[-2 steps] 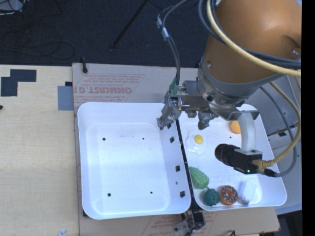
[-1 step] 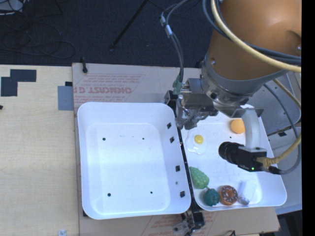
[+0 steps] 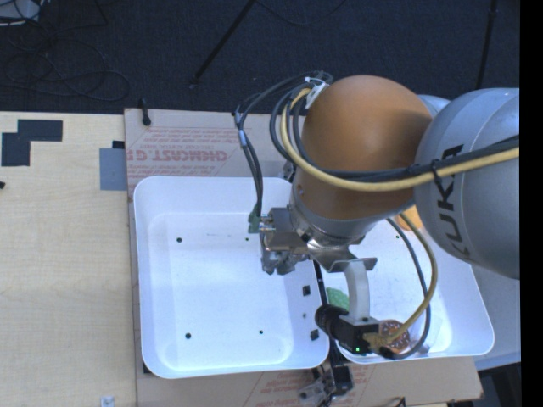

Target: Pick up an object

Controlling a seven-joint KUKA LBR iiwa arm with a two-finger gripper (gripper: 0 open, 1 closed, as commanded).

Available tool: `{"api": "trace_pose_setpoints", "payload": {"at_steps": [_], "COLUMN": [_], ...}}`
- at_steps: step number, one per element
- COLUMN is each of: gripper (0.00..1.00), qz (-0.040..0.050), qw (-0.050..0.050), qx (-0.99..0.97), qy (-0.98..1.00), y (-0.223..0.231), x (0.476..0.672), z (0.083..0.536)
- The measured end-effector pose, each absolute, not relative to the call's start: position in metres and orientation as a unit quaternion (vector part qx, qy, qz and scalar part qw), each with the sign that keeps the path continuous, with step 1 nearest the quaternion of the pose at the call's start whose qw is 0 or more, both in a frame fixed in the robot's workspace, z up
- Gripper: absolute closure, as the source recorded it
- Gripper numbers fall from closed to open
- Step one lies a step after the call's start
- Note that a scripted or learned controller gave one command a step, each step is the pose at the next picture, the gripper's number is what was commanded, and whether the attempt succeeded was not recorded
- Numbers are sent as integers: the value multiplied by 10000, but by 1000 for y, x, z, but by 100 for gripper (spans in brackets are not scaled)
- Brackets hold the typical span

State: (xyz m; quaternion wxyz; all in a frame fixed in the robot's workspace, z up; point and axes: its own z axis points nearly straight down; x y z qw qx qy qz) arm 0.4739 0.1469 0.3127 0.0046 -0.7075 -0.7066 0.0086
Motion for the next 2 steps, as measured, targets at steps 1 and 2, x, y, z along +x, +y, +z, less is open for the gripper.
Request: {"api": "trace_pose_setpoints", "payload": {"at_steps": [1,2], "gripper": [0,0], "qz": [23,-34], "qw": [12,-16], "qx": [-7083,-7061], "qy": [-7059,-7081], "y": [146,171], "x": [475,493], "z": [321,414]}}
